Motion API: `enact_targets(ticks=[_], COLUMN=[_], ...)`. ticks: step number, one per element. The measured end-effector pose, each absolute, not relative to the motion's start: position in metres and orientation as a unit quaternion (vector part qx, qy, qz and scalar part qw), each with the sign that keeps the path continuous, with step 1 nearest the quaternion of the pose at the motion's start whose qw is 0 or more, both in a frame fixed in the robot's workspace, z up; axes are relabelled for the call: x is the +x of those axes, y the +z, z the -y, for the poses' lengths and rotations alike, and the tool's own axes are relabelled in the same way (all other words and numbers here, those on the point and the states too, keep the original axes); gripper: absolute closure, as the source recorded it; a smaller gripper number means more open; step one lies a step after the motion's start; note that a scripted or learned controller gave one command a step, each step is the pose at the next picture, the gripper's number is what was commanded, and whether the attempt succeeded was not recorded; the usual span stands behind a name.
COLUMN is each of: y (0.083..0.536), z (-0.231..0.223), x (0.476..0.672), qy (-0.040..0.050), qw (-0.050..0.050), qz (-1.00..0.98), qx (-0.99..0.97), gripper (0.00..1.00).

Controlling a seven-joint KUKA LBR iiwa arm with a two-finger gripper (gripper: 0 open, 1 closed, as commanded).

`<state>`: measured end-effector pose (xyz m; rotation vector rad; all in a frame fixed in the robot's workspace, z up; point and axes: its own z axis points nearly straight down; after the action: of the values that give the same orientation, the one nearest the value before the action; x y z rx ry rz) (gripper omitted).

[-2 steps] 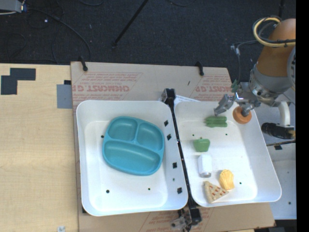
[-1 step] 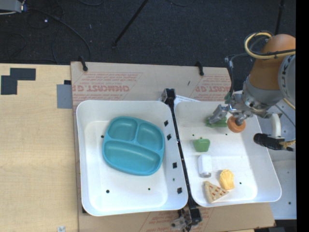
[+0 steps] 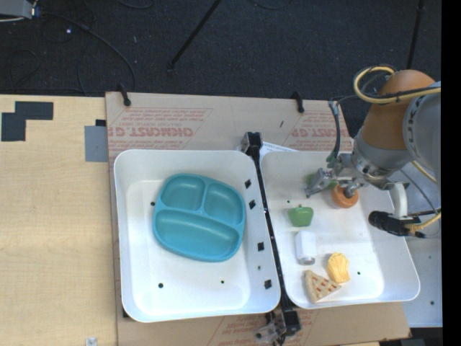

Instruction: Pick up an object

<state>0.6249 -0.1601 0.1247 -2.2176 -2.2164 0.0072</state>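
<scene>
Where bins meet: smooth teal plate (image 3: 199, 217), three moulded compartments.

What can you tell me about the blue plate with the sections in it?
The blue plate is turquoise and looks like smooth plastic. It is rounded and split by raised ridges into three compartments: two smaller ones at the far side and one long one at the near side. It lies flat, turned slightly askew, on the floor of the left bin, about in the middle. Only the bin's floor touches it.
</scene>
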Motion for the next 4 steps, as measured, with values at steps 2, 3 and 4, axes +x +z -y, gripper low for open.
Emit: enact_targets(ticks=[2, 3, 4], y=[0.200, 0.222, 0.214], z=[0.157, 0.158, 0.102], x=[0.623, 0.624, 0.614], qy=[-0.0010, -0.0001, 0.0008], qw=[-0.001, 0.000, 0.003], qz=[0.708, 0.708, 0.709], qx=[-0.707, -0.707, -0.706], gripper=[1.00, 1.00, 1.00])
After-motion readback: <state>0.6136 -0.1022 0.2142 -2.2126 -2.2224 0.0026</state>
